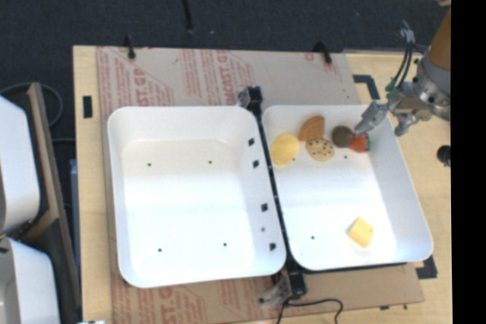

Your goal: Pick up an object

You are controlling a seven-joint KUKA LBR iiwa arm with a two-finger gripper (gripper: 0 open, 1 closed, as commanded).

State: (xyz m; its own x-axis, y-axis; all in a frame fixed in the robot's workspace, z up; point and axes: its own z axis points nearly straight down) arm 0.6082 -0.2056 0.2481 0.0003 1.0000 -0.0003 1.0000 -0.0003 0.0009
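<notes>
From the camera view above the counter (pixel 91 87), my arm comes in from the right, and my fingers (pixel 370 123) reach down over the far right part of the right bin (pixel 395 193). I cannot tell from here how wide they stand. Their tips are just beside a small red object (pixel 360 143) and a dark brown round one (pixel 342 136), both lying near the bin's far edge; nothing sits visibly between them. Further left along that far edge lie a tan oval piece (pixel 311 127), a speckled cookie-like disc (pixel 320 149) and a yellow round object (pixel 285 149) close to the bin's left wall. A yellow block (pixel 361 231) rests well apart, near the bin's near right corner. The left bin (pixel 121 193) sits beside it.
</notes>
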